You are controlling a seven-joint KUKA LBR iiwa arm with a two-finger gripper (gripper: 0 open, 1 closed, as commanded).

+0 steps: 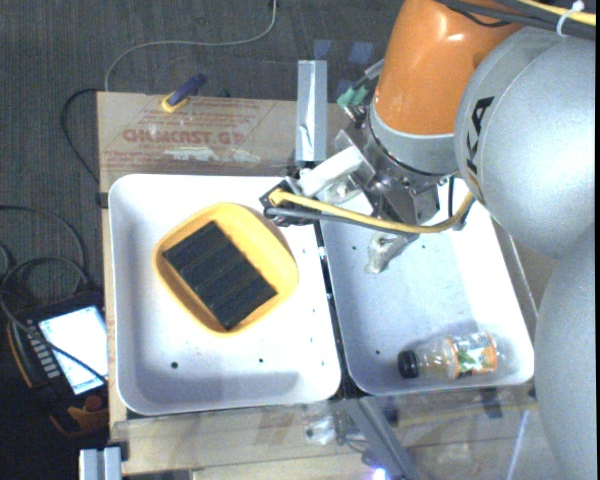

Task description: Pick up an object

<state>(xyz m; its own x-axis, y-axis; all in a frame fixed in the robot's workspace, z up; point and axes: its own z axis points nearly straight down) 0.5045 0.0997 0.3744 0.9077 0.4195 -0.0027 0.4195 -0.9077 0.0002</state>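
Bottle [450,357] lying on side in right bin [380,343], toward 5 o'clock corner, black cap pointing 9 o'clock. My gripper [384,256] hangs at 12 o'clock end of same bin, well apart from bottle; cannot tell its state. Yellow cable [365,219] runs across my wrist. Left bin [140,368] holds yellow sponge [227,265], dark side up, near centre.

Pale wooden surface [195,430] carries two shallow white plastic bins side by side, touching along inner rims. Left bin [140,368] and right bin [360,363] sit directly on it. Flat brown cardboard sheet with faded red lettering [185,138] lies behind left bin, partly tucked under it.
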